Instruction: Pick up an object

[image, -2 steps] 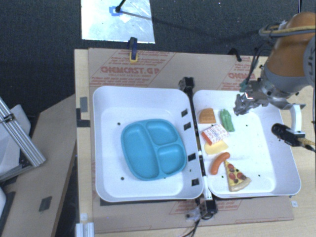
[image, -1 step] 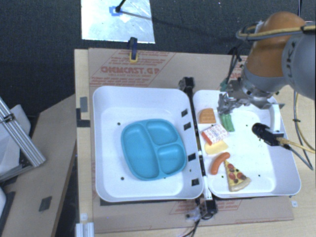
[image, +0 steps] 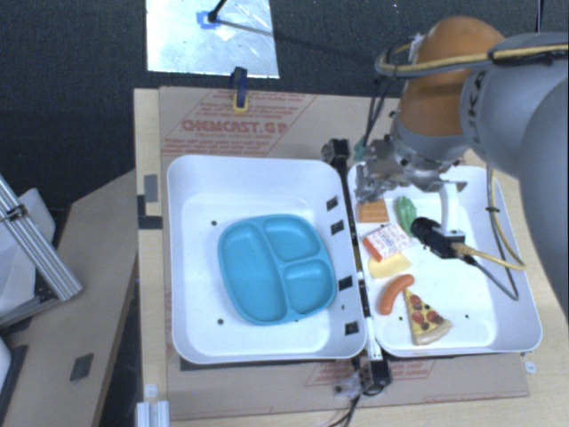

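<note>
Gripper (image: 372, 188) low over the cracker (image: 374, 211), upper left of the right bin (image: 511, 323).
Whether it is open or closed I cannot tell. Descend squarely onto the cracker, clear of the green pepper (image: 405, 212), cheese wedge (image: 392, 265) and centre divider.

We see the hand (image: 371, 188) low over the right bin (image: 498, 327), above a cracker (image: 374, 211); a blue tray (image: 276, 267) lies in the left bin (image: 196, 238).
</note>
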Controlling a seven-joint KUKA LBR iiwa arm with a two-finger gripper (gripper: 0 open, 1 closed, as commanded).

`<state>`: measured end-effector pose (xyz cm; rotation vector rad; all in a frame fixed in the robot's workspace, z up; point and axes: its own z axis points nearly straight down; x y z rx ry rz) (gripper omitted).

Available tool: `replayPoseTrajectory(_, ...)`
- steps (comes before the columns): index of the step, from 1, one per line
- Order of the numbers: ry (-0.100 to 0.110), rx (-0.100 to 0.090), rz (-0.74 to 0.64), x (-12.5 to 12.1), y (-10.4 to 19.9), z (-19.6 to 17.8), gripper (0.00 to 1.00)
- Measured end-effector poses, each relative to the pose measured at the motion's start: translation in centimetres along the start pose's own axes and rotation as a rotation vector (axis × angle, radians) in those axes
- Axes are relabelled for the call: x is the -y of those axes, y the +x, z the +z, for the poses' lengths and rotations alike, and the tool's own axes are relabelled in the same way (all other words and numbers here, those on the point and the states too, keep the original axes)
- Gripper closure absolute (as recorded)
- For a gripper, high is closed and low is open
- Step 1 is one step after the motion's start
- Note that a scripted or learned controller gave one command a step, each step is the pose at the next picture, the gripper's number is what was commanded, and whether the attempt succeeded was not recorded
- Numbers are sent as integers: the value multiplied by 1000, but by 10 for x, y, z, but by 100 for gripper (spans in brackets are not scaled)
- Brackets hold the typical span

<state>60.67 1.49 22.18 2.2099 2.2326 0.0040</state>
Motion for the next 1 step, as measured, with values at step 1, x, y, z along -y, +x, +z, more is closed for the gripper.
replayPoseTrajectory(1,1,0,1,3,50,6,100)
